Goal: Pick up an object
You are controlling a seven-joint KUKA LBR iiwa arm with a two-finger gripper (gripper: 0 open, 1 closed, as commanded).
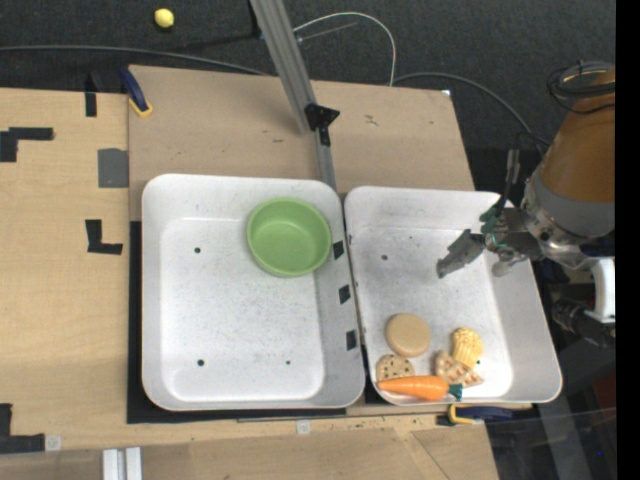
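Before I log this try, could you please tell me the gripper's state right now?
Gripper: open, holding nothing, above the right bin.

A robotics lab bench is showing here: two shallow white plastic bins (160, 298) are sitting side by side on a plain brown board (220, 118), black cables (200, 60) are trailing across dark flooring, and a grey metal pole (285, 48) is slanting overhead.
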